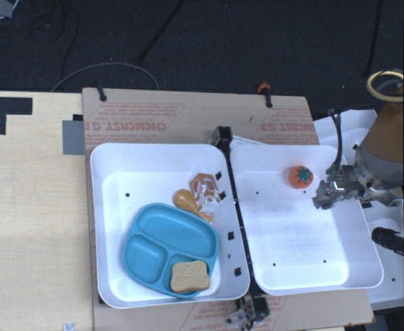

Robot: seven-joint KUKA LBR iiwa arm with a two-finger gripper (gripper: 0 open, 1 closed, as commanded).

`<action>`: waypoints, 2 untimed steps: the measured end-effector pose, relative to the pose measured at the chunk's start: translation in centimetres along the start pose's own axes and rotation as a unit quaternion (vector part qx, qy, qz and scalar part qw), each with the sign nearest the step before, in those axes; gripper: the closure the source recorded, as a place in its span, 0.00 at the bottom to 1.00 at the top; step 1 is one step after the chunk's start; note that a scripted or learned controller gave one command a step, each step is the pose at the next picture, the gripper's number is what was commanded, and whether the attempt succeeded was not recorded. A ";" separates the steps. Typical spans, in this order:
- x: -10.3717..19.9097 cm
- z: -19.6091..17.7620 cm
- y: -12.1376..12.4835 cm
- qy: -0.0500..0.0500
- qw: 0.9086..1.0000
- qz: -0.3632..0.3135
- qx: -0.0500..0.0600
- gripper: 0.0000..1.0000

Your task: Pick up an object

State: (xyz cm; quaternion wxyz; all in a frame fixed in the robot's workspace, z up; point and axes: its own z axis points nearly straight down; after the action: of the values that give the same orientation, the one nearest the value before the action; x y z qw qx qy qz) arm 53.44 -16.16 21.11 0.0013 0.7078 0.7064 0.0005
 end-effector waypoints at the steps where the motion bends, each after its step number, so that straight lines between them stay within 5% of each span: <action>1: -0.1 -5.3 0.1 0.000 1.000 -0.002 0.000 1.00; 2: 4.6 -5.6 -0.3 0.002 1.000 -0.003 0.003 1.00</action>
State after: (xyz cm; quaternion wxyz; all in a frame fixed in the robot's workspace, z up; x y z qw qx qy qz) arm 53.09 -11.54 26.69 -0.0018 0.7058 0.7084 -0.0003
